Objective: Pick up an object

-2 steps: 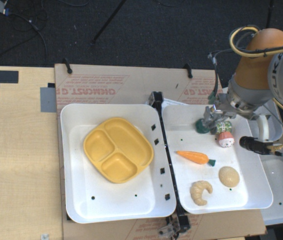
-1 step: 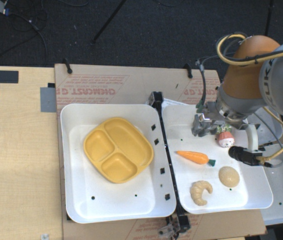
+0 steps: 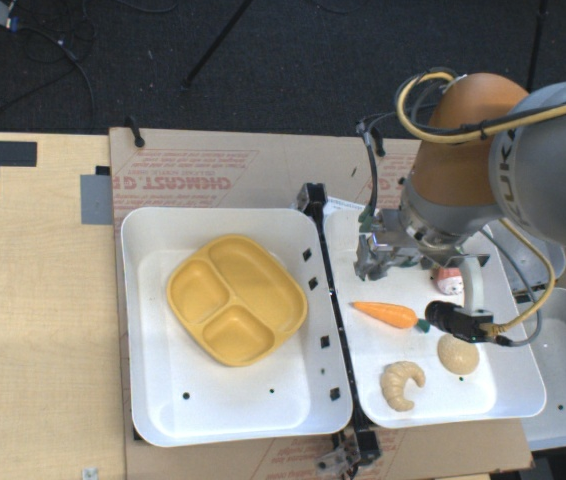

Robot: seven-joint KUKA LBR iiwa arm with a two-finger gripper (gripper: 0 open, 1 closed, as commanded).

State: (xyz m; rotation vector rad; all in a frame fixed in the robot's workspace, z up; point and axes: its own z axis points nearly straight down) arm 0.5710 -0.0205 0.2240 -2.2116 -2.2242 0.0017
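— Carrot looked the likeliest pick. It lay flat near the middle of the right bin, at about five o'clock from the tool and just clear of it.

— How would it have handled?

— By its look, a toy: light, stiff and smooth-skinned, so probably slippery. It tapered towards nine o'clock, and a pinch near that tip might have squeezed it out. I judged the thick half, towards three o'clock, the better hold, taken across its width.

— Neighbours?

— A croissant lay at six o'clock from it, a pale round bun at four o'clock. Both stood apart from it, so there was room to come down. The yellow divided plate sat alone in the left bin, well away.

— And the tool itself?

— Hanging over the bin's ten o'clock corner, holding nothing that I could see. Whether it was spread or pressed together I could not tell; the slant merged its metal parts.

— Anything hidden?

— A small pink-and-white thing at one o'clock from the carrot was half covered by the arm, and I could not name it.
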